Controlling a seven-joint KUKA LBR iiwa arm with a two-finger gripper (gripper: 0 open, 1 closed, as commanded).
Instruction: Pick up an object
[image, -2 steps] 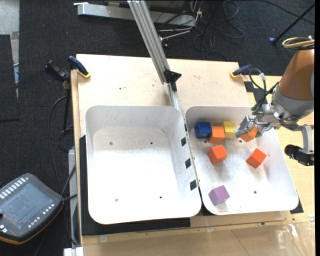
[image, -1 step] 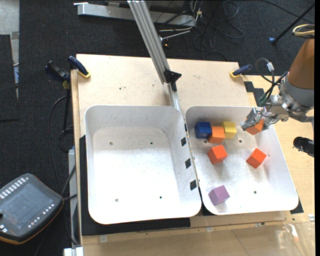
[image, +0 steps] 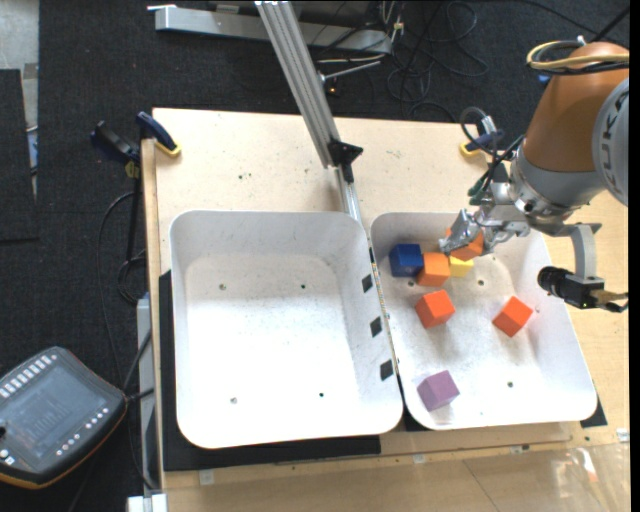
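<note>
My gripper (image: 464, 238) hangs low over the far part of the right bin (image: 560, 370), right above a tight cluster of blocks. That cluster holds a blue cube (image: 405, 260), an orange cube (image: 435, 268) and a yellow block (image: 461, 265). A bit of another orange block (image: 473, 245) peeks out beside the gripper tip, partly hidden by it. Whether the gripper touches any of them I cannot tell. Farther forward lie an orange cube (image: 434, 308), a second orange cube (image: 513, 316) and a purple cube (image: 437, 389).
The left bin (image: 200, 300) sits beside the right one, their rims meeting in the middle. A slanted metal pole (image: 305, 80) crosses the back of the bench. Clamps (image: 158, 135) grip the far corners. A teach pendant (image: 50, 415) lies at the lower left.
</note>
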